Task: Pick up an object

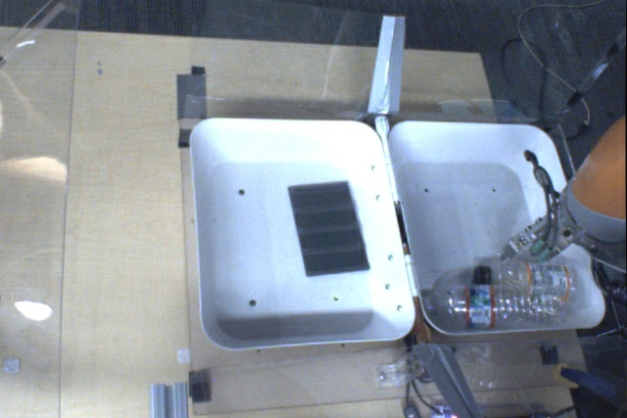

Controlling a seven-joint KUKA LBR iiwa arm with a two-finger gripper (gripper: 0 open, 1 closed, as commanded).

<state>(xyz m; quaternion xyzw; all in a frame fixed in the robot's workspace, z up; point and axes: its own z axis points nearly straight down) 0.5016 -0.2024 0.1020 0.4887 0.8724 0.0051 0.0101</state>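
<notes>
Left bin [225, 210]: open floor on all sides of a flat dark ridged pad [329, 228] lying near the middle.
Right bin [451, 171]: far half bare and reachable from above.
Right bin, near edge: blocked by a clear plastic bottle [505, 297] lying on its side.
Right wall: crowded by the hand [537, 240] just above the bottle.

clear bottle [507, 297] sideways, right bin [460, 171]

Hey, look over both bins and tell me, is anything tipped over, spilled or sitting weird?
One thing stands out: the clear plastic bottle lies on its side in the right bin, at its near edge. Nothing looks spilled. The dark ridged pad lies flat in the left bin, turned slightly askew to its walls.
</notes>
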